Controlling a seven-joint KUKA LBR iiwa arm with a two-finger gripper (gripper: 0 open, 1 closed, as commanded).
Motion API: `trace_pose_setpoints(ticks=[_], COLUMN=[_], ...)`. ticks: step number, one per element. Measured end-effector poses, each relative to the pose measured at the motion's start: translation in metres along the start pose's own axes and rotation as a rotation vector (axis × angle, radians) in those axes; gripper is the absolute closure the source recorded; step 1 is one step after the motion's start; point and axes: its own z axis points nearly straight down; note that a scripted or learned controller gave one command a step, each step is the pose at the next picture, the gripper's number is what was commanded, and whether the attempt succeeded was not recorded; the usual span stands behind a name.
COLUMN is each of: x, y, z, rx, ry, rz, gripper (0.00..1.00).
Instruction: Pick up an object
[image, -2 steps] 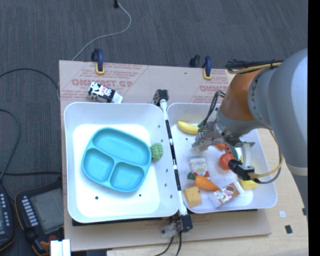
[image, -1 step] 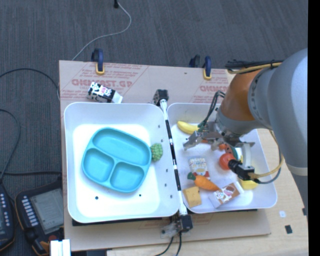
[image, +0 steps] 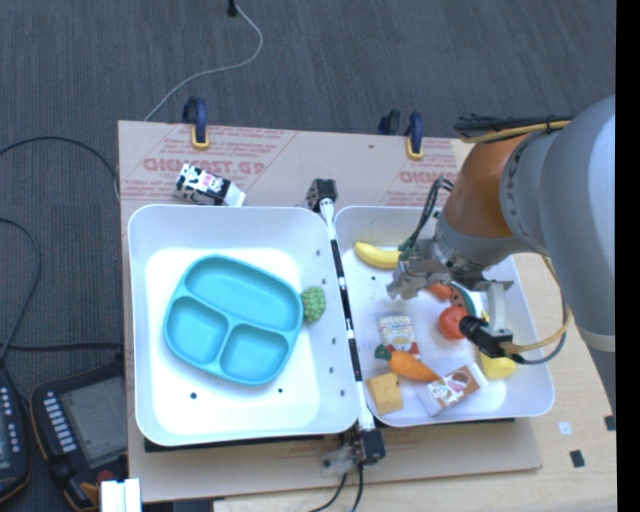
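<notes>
Overhead slanted look at a wooden surface (image: 250, 160) carrying two shallow white bins side by side. Grey arm (image: 570, 200) with an orange band reaching in from the right, over the right bin (image: 520, 405). Gripper (image: 408, 282) low over the far left part of that bin; impossible to tell whether clenched or released, and nothing visibly held.

Small toy foods scattered in the right bin:
- Yellow banana (image: 375, 254) just left of and slightly beyond the gripper, close beside it but apart.
- Red tomato (image: 452, 322) just nearer than the gripper and a little to its right.
- Small pale packet (image: 396, 328) directly on the near side of the gripper, not touching.
- Orange carrot (image: 410, 365) with a green top, nearer again, lying at a slant.
- Tan block (image: 384, 393) at the near left corner.
- Small printed box (image: 452, 388) to the right of the block, near the front wall.
- Yellow lemon (image: 497, 365) toward the right, partly behind a black fitting on the arm.

Left bin (image: 150, 400) holding a blue divided plate (image: 232, 318), with a small green item (image: 313, 303) just beside the plate's right edge.

Two blue clamps (image: 195, 110) on the far edge of the surface.
</notes>
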Motion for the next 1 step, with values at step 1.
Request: trace_pose_setpoints(ticks=[1], x=[0.0], y=[0.0], z=[0.0], rx=[0.0], ry=[0.0], rz=[0.0], gripper=[0.0])
